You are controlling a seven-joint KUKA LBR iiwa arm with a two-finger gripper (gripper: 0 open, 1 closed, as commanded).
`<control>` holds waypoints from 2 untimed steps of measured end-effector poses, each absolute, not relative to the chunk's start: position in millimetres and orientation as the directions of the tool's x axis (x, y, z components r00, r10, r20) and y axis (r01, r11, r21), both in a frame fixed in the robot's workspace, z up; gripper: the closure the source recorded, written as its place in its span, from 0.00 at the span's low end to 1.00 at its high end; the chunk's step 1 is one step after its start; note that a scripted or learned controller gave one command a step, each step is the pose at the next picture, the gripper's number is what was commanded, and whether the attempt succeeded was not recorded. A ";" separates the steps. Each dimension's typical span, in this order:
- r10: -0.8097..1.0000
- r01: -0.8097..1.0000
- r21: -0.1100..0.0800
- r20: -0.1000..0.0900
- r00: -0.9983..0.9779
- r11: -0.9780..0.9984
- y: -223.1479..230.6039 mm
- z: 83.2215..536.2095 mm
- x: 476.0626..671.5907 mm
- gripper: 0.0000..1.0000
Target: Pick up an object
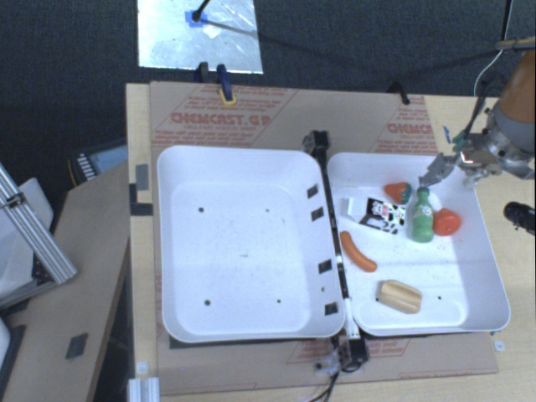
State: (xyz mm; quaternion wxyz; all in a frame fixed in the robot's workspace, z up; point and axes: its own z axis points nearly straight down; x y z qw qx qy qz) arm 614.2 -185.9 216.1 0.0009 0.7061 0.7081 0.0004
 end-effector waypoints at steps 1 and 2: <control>1.000 1.000 0.006 -0.001 -0.006 0.006 -185.8 227.6 615.3 1.00; 1.000 1.000 0.018 -0.007 0.002 -0.002 -202.6 387.2 540.0 1.00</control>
